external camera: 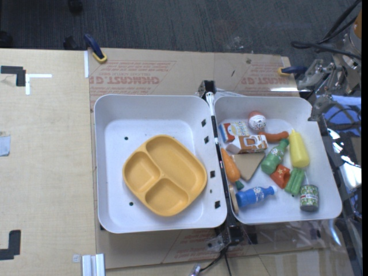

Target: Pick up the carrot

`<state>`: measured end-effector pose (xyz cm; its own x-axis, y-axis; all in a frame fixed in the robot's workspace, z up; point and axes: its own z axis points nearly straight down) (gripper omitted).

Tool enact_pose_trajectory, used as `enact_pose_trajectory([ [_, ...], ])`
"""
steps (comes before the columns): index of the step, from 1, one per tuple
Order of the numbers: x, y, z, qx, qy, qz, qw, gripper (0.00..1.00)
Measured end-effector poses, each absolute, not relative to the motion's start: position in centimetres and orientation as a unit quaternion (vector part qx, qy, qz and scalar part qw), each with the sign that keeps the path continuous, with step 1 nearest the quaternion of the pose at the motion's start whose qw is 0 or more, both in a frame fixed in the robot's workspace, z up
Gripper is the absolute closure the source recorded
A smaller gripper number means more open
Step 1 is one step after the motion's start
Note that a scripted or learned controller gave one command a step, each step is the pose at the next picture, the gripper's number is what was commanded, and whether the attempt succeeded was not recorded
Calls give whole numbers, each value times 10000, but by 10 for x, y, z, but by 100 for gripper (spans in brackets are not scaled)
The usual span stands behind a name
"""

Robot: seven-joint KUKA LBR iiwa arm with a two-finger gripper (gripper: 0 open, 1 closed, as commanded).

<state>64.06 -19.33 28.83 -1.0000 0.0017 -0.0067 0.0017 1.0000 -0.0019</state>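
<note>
**Camera view: carrot at left wall of right bin, gripper state not readable**

Carrot (230, 166) lies in the right bin (325, 154), hard against that bin's left wall, right of frame centre. Long axis runs roughly top to bottom of the frame, slightly slanted. Its upper end sits just below the small carton (244, 138); a tan wedge-shaped piece (248, 165) lies just beside it on the right; the blue bottle (255, 196) lies below it, near the bin's lower left corner.

Robot hardware is at the upper right edge of the frame, a tangle of metal parts and cables (330, 76) above and right of the right bin. Cannot tell whether the gripper is open or closed: no fingers can be made out there. The carrot is well apart from this hardware, on the opposite side of the bin.

Other contents of right bin: yellow bottle (298, 149), green bottle (273, 157), small can (309, 198), white and red ball (257, 121).

Left bin (109, 171) holds a yellow divided plate (164, 175), three compartments, lying flat.

Surface: light wood panel (40, 171) at left with black markings; brown cardboard (149, 73) with printed lettering under both bins. Blue and yellow clamps (95, 48) at the cardboard's upper edge. Dark grey carpet (190, 13) fills the top of the frame.
</note>
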Motion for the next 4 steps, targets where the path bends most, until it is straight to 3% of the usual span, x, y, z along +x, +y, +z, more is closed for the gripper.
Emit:
enact_pose_trajectory([
  [1, 655, -222, 423, -130, 9999, -11, 39, 0],
  [2, 655, -222, 422, -130, 9999, -8, 34, 0],
  [3, 661, -214, 105, 495, 9988, -4, 41, 0],
  [4, 635, -176, 275, -1033, 9946, -5, 42, 0],
])
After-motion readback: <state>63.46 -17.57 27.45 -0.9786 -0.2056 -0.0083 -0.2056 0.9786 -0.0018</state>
